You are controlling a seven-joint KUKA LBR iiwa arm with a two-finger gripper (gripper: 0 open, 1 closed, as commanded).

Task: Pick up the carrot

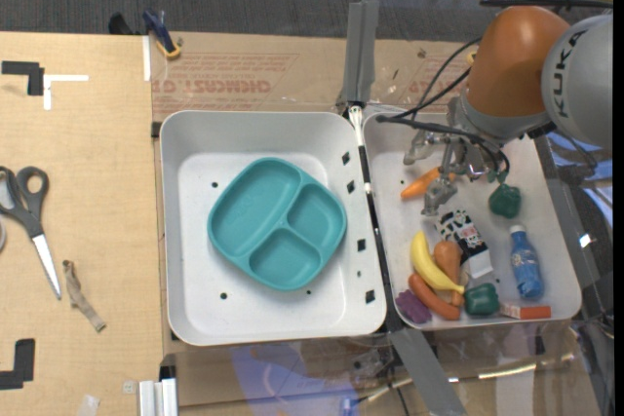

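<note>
Two white bins sit side by side. The left bin (185,239) holds a teal divided plate (278,223). Over the right bin (564,258) hangs the arm (546,73); whether its gripper (450,172) is spread or closed cannot be told. The carrot (420,184) lies touching its fingertips, above a banana (431,263).

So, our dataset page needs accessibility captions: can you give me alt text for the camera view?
The grey arm's gripper hovers at a small orange carrot in the right white bin, among toy foods including a yellow banana. The left white bin holds a teal divided plate.
</note>
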